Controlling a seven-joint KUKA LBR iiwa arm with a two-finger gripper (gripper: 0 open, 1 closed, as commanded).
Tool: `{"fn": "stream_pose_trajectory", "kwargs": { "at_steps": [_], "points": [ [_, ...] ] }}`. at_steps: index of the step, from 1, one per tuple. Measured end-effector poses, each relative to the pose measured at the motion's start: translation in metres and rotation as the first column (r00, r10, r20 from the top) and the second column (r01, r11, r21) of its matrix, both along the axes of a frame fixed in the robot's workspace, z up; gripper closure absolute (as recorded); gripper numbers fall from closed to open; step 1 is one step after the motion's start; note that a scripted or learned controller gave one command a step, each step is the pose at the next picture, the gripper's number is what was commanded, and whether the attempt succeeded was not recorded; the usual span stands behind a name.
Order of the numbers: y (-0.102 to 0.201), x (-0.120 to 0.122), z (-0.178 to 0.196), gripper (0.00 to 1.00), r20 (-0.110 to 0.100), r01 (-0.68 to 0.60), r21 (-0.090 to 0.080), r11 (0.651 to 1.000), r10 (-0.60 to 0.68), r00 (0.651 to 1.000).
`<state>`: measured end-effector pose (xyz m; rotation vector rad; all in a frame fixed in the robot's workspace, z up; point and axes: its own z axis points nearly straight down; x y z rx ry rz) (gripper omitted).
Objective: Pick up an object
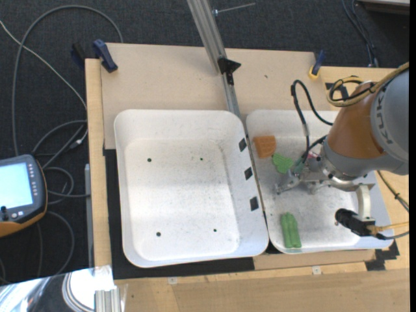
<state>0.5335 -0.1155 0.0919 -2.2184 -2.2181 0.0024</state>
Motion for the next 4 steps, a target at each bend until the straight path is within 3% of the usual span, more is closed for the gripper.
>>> {"fn": "stream_pose_trajectory", "kwargs": {
  "at_steps": [1,4],
  "points": [
    [0.0,0.001,0.011,1.0,0.004,-0.001,0.001,1.0,0.001,1.0],
    [-0.008,0.0,0.167,1.0,0.011,-0.002,-0.003,1.0,0.002,1.0]
  ]
}}
